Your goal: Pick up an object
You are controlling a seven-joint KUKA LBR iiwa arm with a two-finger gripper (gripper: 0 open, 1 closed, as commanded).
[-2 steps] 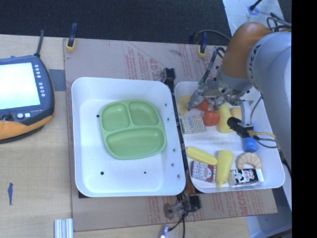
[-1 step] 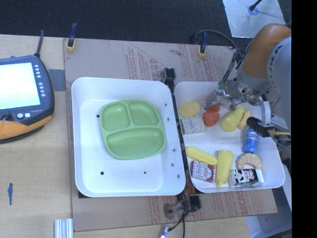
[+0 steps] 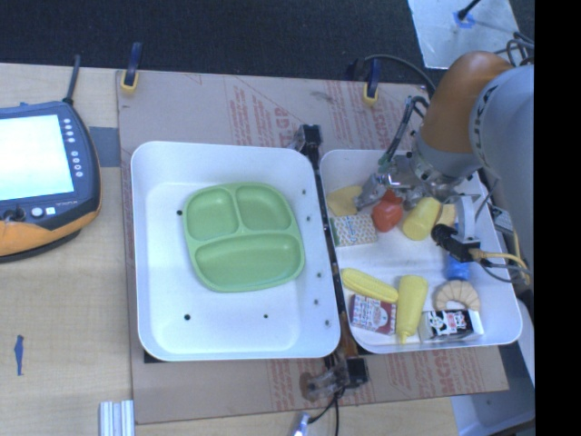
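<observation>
Leftmost on the desk [image 3: 64, 334] lies a handheld control pendant [image 3: 41, 175] with a bright screen and an orange underside. Beside it, on a sheet of brown cardboard [image 3: 227, 107], sits the left white bin [image 3: 154, 243], which carries a green divided plate [image 3: 242, 236] with three compartments, lying flat near the bin's middle. The right white bin [image 3: 504, 321] touches the left one along their shared edge and holds the loose objects. Along its left side lie a yellow item [image 3: 343, 199], a small patterned packet [image 3: 354, 229], a corn cob [image 3: 368, 285] and a red-and-white carton [image 3: 373, 314]. Near the middle lie a red tomato-like object [image 3: 387, 213], a yellow cylinder [image 3: 421, 218] and a second corn cob [image 3: 411, 305]. Toward the right lie a blue item [image 3: 458, 270], a croissant [image 3: 456, 293] and a black-and-white carton [image 3: 451, 323]. The grey arm [image 3: 504, 116], with its orange band [image 3: 458, 98], reaches over the bin's upper part. Its pincer [image 3: 392, 185] sits low, just above the red object; whether it is released or clenched cannot be told.
</observation>
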